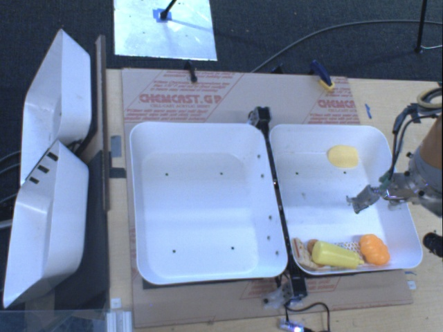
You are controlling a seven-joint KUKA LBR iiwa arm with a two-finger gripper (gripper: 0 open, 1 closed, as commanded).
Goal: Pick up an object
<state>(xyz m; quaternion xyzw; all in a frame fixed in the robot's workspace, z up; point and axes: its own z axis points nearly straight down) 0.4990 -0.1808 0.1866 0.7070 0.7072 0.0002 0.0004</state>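
Gripper (361, 200): grey two-finger tool over the right white bin, near its right wall, reaching in from the right; cannot tell how far apart the fingers stand; nothing seen between them.
Arm (423, 178): grey, crossing the right bin's right rim.
Right shallow white bin (304, 151): open floor across its left half and middle.
Pale yellow round object (343, 156): near the right bin's far edge, apart from the gripper.
Orange round object (374, 250): near-right corner of the right bin, against the near wall.
Yellow oblong object (336, 255): along the near wall, just beside the orange one.
Tan flat piece (302, 252): at the near wall, left of the yellow oblong.
Left shallow white bin (201, 199): bare white floor.
Black divider strip (275, 185): between the two bins.
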